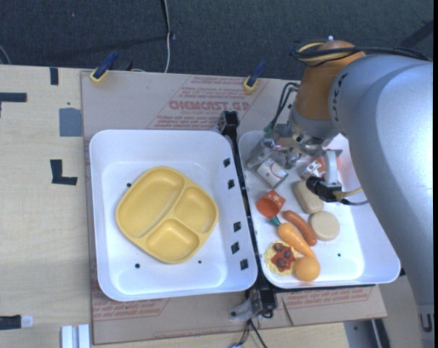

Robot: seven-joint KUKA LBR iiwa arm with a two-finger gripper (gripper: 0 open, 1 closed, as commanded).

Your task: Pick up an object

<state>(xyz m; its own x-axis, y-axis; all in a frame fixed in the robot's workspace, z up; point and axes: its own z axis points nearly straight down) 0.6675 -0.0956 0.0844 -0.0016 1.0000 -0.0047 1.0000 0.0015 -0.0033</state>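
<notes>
Grey arm (393,143), smooth and rounded, is showing an orange band (317,85) above the wrist. Black cables (335,191) are looping beside the metallic gripper (281,158) at nine o'clock of the band.

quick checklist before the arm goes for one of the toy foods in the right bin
1. Targets present: ok. Carrot, sausage, orange ball, pizza slice and round cream piece lie in the right bin.
2. Tool over the right bin: ok, above its far end.
3. Tool free of any object: cannot tell.
4. Target isolated: not ok, the foods crowd together, several touching.
5. Left bin out of the way: ok, the yellow tray sits there.
</notes>
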